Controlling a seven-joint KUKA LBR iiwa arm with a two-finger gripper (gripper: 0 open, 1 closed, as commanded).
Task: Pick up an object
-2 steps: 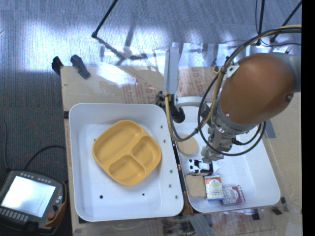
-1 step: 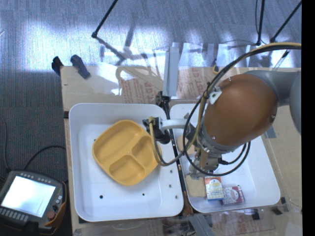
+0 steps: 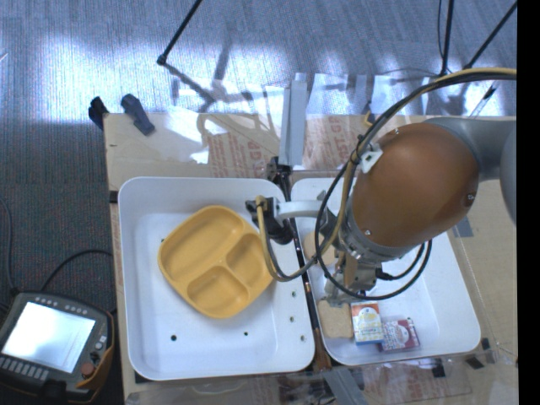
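Note:
A yellow divided plate [image 3: 218, 260] lies tilted in the left white bin [image 3: 139, 226], near its right wall. In the right white bin [image 3: 460, 310], two small boxes sit side by side at the front: an orange-and-white one [image 3: 367, 322] and a red-and-white one [image 3: 400, 334]. My arm's orange band [image 3: 413, 194] hangs over the right bin's left half and hides much of it. Under it, my gripper [image 3: 346, 287] points down at the bin floor just behind the orange-and-white box. Nothing shows as held.
A dividing wall [image 3: 305, 294] separates the two bins. Black and yellow cables [image 3: 278, 256] loop from the wrist across the left bin's right edge. A control pendant [image 3: 52, 342] lies at the lower left. Stand legs [image 3: 181, 32] cross the floor behind the bench.

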